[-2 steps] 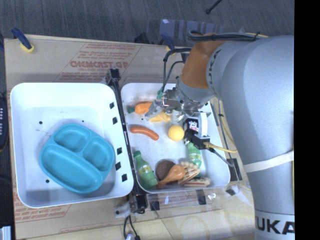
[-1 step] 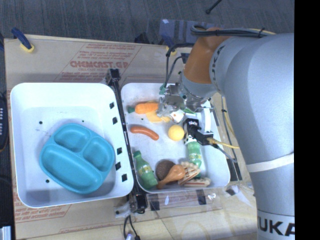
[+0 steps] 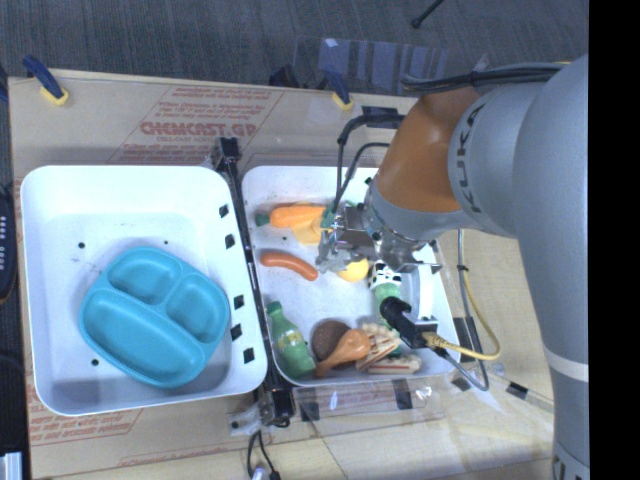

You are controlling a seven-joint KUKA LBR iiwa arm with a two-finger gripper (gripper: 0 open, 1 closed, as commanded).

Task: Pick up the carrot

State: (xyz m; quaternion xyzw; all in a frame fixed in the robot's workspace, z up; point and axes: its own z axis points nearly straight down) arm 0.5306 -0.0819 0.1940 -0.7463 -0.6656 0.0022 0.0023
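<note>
The orange carrot (image 3: pixel 295 216) lies near the back of the right bin (image 3: pixel 262 290), its green top end pointing left. My gripper (image 3: pixel 338 238) hangs just right of the carrot's thick end, low over the bin and above a yellow item (image 3: pixel 352 270). The arm's wrist covers most of the gripper from this angle. I see nothing held between the gripper's tips.
The right bin also holds a red-orange sausage (image 3: pixel 288 263), a green bottle (image 3: pixel 289 338), a brown round item (image 3: pixel 330 336), wooden pieces (image 3: pixel 380 348) and a black-and-white toy (image 3: pixel 386 290). A blue divided plate (image 3: pixel 152 313) sits in the left bin (image 3: pixel 60 198).
</note>
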